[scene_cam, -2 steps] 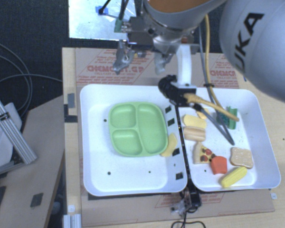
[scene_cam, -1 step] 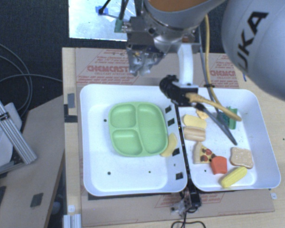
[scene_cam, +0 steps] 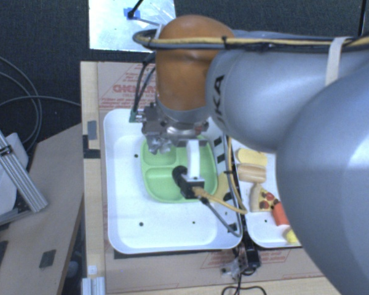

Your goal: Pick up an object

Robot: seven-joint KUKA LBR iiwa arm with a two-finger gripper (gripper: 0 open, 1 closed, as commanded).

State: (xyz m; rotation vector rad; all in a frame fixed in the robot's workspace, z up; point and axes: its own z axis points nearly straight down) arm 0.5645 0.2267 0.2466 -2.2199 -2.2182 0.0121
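Note:
A green divided plate lies in the left white bin, toward its middle and right side. My gripper hangs over the plate's far edge, below the orange wrist band. Whether it touches the plate I cannot tell, and nothing shows between its fingers. The arm's grey body covers the far right of the bin and much of the right bin.
The right bin holds a yellow block, a tan wooden piece, a pizza-like toy and an orange-red item. The bins rest on cardboard. A metal frame stands at the left.

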